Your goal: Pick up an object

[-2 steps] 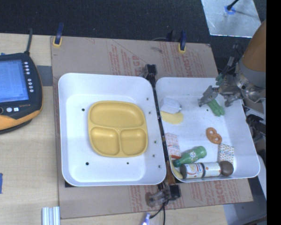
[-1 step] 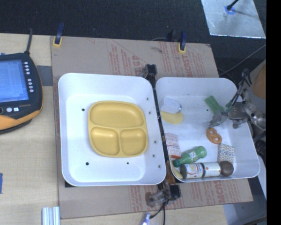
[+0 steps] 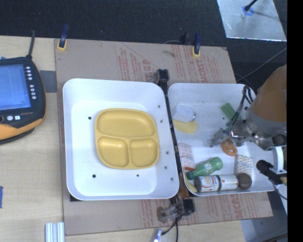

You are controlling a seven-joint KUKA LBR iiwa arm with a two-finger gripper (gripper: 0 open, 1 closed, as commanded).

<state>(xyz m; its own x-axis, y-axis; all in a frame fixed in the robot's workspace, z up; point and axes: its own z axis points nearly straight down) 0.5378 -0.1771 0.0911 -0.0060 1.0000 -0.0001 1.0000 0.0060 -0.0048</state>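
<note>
the gripper (image 3: 223, 136) is low in the right bin (image 3: 207, 92), its fingers a little apart and holding nothing, just beside an orange ring (image 3: 229, 147). near the front wall of this bin lie a green bottle (image 3: 206, 166) and a white bottle (image 3: 217, 183). the left bin (image 3: 81, 135) holds a yellow divided tray (image 3: 127, 137).

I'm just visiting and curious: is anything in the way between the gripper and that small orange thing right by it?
Nothing visible is. The gripper sits low in the right bin, with the small orange object directly beside it. The green bottle lies farther toward the bin's near edge, off to the side.
</note>
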